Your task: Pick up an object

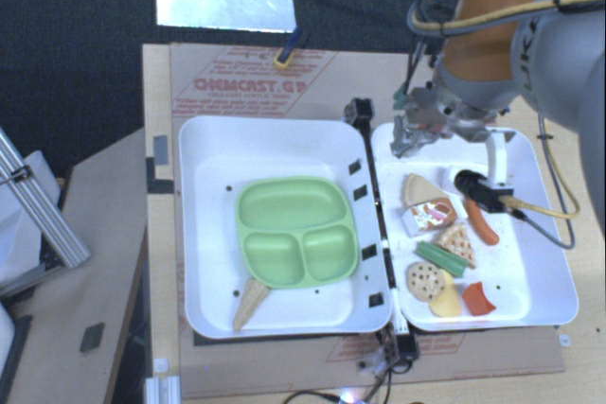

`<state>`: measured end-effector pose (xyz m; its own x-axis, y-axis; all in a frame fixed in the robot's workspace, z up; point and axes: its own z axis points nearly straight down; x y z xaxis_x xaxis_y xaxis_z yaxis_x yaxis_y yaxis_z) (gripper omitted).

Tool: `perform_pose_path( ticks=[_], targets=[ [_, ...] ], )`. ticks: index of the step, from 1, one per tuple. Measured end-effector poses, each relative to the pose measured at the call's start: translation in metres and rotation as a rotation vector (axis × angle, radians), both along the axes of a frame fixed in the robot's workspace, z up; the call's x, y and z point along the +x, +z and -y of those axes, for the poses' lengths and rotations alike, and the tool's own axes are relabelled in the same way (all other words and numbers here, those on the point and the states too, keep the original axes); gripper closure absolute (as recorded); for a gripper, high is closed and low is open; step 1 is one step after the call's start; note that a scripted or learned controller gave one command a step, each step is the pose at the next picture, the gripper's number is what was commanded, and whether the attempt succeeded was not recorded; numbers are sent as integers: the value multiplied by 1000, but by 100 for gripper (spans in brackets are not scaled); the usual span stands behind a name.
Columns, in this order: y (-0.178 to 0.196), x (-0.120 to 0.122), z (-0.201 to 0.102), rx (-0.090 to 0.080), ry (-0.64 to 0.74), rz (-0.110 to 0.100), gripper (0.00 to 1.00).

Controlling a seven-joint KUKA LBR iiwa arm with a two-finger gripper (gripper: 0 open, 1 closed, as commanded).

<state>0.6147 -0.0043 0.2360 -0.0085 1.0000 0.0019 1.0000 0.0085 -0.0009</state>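
Our gripper (405,139) hung over the far left corner of the right bin (554,284); we could not tell how it was set, and we saw nothing in it.

Nearest us in that bin, along the front wall, lay a red piece (478,299), a yellow piece (446,302) and a cookie (424,279), close together. Just behind them sat a green stick (439,257) and a pizza slice (458,244), then a small packet (427,217) and a sausage (482,222). A tan wedge (422,190) lay farthest back, just in front of our gripper. The bin's right side stayed bare, giving open room.

In the left bin (204,156), an ice cream cone (249,302) lay near the front wall, touching the green divided tray (295,232) at the middle. We saw bare floor on the tray's left and behind it.
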Motion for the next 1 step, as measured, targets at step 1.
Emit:
perform_pose_path(
  ticks=[1],
  targets=[
    [3, -38, -33, -1, -2, -1, 100]
  ],
)
